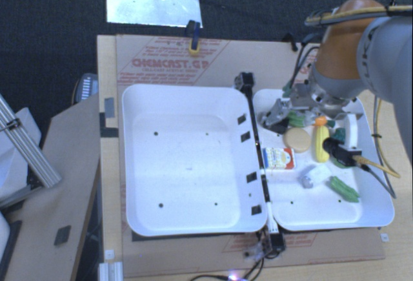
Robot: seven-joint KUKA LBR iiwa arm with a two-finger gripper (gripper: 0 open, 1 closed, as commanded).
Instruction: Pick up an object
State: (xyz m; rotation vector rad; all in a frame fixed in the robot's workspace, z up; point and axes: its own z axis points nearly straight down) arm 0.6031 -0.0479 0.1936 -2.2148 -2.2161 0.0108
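- Gripper (279,113) hangs low over the right bin's (322,218) far-left corner; whether it grips anything, I cannot tell.
- Just beside it lie a green piece (298,119) and tan disc (297,139).
- Better to come straight down on one, clear of the yellow banana (321,147).

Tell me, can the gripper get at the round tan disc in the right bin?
Probably yes. The gripper hangs just above-left of the round tan disc, whose top is uncovered, though the yellow banana-like toy lies close beside it.
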